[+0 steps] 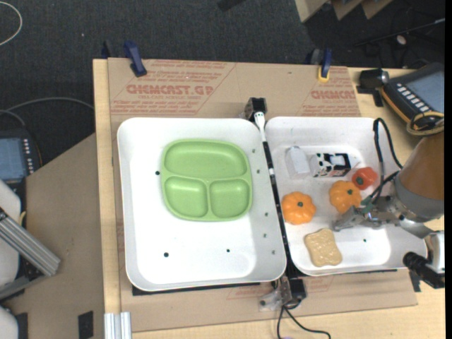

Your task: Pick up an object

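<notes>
in the right bin (374, 129), my gripper (351, 219) hangs low just beside the near pumpkin (344, 195), cracker (323, 247) below-left; its grip state i cannot tell.

Arm: comes in from the right edge of the scene, at about mid-height, and reaches leftward.
Band: the orange band above the wrist shows at the far right, wide and blurred.
Wrist: grey, rounded, just below and left of the band, angled down and to the left.
Gripper (351, 220): metal end of the arm, low and stretched leftward, its tip the leftmost part of the robot.
Cables: thin dark leads run along the wrist toward the gripper.
</notes>
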You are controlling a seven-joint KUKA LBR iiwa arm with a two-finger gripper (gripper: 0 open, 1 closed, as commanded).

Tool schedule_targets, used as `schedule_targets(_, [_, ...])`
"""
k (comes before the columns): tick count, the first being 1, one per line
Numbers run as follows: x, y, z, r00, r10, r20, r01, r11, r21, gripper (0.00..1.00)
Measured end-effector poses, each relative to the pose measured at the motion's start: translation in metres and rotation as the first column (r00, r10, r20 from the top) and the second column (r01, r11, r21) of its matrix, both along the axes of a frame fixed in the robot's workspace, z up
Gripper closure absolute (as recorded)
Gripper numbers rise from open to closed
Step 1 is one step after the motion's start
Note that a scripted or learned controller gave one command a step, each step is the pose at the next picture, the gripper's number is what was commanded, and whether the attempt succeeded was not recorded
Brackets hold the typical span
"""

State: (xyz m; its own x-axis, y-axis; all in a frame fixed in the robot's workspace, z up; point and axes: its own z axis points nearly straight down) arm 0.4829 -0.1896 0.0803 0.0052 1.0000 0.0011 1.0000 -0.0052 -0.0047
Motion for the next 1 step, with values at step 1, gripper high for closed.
schedule_targets(1, [0.0366, -0.037, 0.0939, 1.0, 0.006, 0.017, -0.005, 1.0, -0.009, 0.0])
